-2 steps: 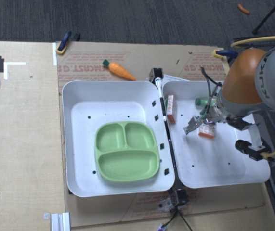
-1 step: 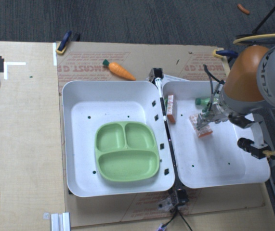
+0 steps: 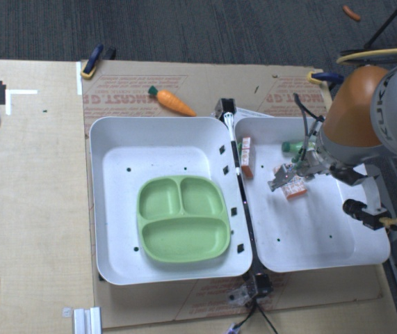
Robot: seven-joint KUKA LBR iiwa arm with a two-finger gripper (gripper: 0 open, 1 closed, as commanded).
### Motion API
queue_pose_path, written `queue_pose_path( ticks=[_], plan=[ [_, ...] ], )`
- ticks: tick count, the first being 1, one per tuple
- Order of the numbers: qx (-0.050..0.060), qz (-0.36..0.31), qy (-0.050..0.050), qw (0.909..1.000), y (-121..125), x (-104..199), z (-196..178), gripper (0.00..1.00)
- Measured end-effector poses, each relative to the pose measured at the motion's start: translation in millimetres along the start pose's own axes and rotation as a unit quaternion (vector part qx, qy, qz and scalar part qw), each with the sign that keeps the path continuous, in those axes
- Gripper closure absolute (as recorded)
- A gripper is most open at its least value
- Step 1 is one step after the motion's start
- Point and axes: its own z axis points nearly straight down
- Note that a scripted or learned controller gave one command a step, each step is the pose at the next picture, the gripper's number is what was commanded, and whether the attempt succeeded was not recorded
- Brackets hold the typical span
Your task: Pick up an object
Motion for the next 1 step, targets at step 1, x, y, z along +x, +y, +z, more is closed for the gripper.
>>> queue_pose_path(
  ticks=[1],
  plan=[
    [0.0,0.001,0.0,1.0,0.3,-0.6,-9.6,1.0]
  ],
)
